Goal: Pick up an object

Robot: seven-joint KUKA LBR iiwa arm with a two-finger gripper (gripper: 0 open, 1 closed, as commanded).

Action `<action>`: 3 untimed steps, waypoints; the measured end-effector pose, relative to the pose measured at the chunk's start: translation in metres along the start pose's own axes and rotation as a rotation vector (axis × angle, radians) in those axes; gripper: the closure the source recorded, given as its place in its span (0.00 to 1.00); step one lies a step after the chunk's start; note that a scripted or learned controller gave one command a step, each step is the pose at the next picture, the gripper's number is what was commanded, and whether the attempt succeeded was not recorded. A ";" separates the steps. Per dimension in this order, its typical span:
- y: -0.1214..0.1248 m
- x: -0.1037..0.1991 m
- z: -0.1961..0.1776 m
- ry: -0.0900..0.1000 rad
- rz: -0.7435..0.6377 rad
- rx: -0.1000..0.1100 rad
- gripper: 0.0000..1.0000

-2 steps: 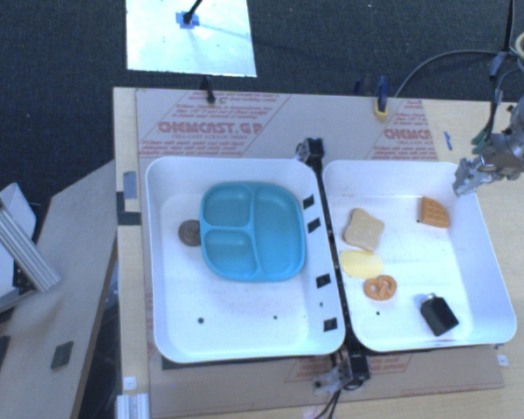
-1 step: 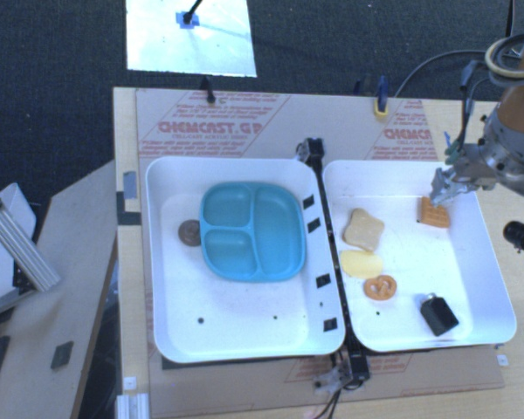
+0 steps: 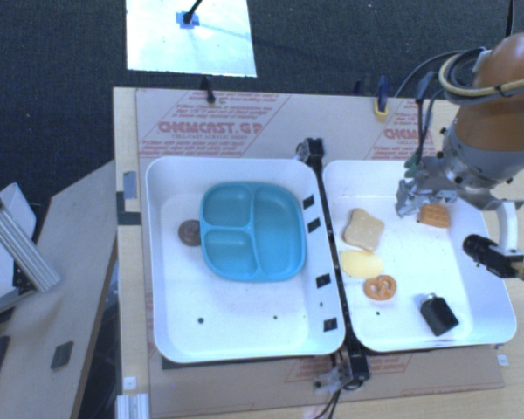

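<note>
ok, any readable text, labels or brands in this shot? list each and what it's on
"CHEMCAST GP": red print on the protective sheet under the two bins, behind the left bin.
The same red print repeats behind the right bin, cut off by the arm, and along the sheet's front edge; both too blurred to read.

Right white bin (image 3: 485, 326): open floor at the near left corner and along the far wall. Obstacles: tan bread-slice piece (image 3: 364, 230), pale yellow flat disc (image 3: 361, 264) touching it, orange pretzel-shaped piece (image 3: 380, 287) just beside the disc, black rectangular block (image 3: 438, 313) near the front, orange cracker-like piece (image 3: 434, 216) under the grey arm's gripper (image 3: 412, 197).

Left white bin (image 3: 170, 321): blue divided plastic tray (image 3: 250, 231) fills the centre; small brown round disc (image 3: 189, 232) touches its left edge. Open floor along the near side.
</note>
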State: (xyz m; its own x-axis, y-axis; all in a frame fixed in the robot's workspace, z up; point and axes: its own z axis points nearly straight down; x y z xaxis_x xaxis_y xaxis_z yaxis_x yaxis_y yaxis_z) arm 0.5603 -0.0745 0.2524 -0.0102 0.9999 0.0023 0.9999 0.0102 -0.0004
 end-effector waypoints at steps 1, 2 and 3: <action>-0.018 0.047 0.004 0.000 0.001 0.001 1.00; -0.016 0.106 0.012 0.001 -0.001 0.000 1.00; -0.032 0.155 0.026 0.000 0.000 0.001 1.00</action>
